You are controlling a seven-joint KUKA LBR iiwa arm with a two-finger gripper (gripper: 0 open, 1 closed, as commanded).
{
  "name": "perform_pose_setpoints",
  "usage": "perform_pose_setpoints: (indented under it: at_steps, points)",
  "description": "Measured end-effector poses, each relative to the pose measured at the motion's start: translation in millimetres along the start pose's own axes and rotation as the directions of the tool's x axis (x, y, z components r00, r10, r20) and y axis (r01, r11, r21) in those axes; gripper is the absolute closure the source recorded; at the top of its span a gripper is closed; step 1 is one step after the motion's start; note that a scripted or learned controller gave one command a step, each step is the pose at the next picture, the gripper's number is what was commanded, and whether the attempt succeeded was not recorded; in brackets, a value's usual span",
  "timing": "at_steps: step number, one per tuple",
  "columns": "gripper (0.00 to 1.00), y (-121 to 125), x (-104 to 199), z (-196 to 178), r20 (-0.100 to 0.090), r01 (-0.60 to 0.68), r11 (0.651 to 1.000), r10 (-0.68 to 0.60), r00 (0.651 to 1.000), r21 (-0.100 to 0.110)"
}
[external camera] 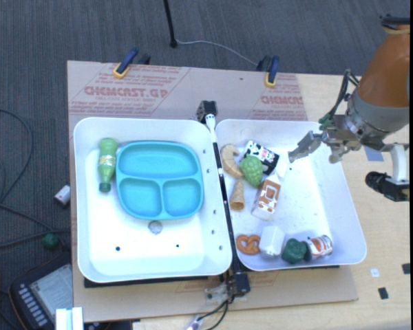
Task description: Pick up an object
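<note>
Gripper [315, 148], fingers spread and empty, hovers at the right bin's [344, 205] two o'clock; best descend squarely over the carton [266, 199].

The gripper [316, 146] hangs over the right bin [344, 205] near its two o'clock corner, touching no toy. Toys crowd that bin's nine o'clock side: a green ball [252, 170], a cone [237, 194], a small carton [266, 199]. The left bin [89, 239] holds a blue tray [160, 180] and a green bottle [107, 163].
</note>
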State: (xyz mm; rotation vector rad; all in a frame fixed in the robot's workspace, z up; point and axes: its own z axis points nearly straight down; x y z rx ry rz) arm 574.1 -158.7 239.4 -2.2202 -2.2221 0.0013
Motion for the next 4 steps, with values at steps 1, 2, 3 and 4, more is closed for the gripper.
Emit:
perform_pose_setpoints:
  at_steps: [1, 2, 3, 4]
  points:
    - [0.00, 1, 14, 138, 0.000, -0.001, 1.000, 0.001, 1.000, -0.001]
    - [0.00, -21, 40, 151, 0.007, -0.002, 1.000, 0.002, 1.000, -0.012]
    - [1.00, -20, 41, 140, 0.006, -0.002, 1.000, 0.002, 1.000, -0.015]
    - [1.00, 55, 92, 54, 0.000, 0.001, 1.000, -0.001, 1.000, -0.003]
